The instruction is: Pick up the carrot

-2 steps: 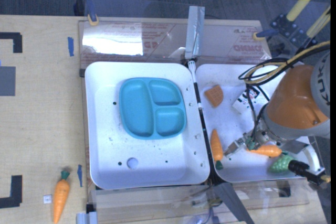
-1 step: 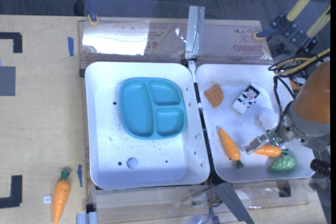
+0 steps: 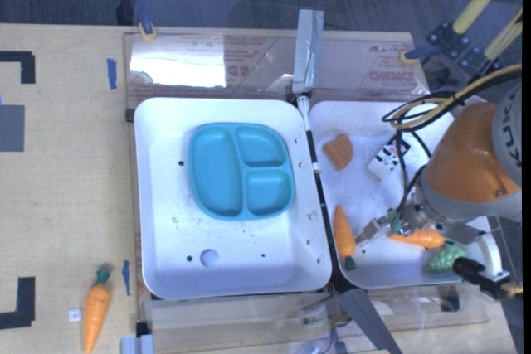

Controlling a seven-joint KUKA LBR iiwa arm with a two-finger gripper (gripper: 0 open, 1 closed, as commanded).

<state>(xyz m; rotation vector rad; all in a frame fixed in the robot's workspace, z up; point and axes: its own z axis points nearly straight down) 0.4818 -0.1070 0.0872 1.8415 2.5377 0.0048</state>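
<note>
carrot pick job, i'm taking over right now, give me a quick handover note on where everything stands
Gripper: low over the right bin, beside the carrots; grip state unclear from this view.
Carrots: one along the right bin's left wall, one near the bin's front by the gripper, a third on the bench outside the bins, front left.
Also there: blue divided plate in the left bin.
Done: no carrot visibly lifted.
Left: grasp and lift a carrot.

You have one arm [image 3: 498, 128]: grey upper link, broad orange band [image 3: 469, 157] above the wrist, rounded in shape. Black and yellow cables [image 3: 431, 108] loop beside it. Small metallic gripper [image 3: 383, 225] assembly, partly coloured wiring.
</note>
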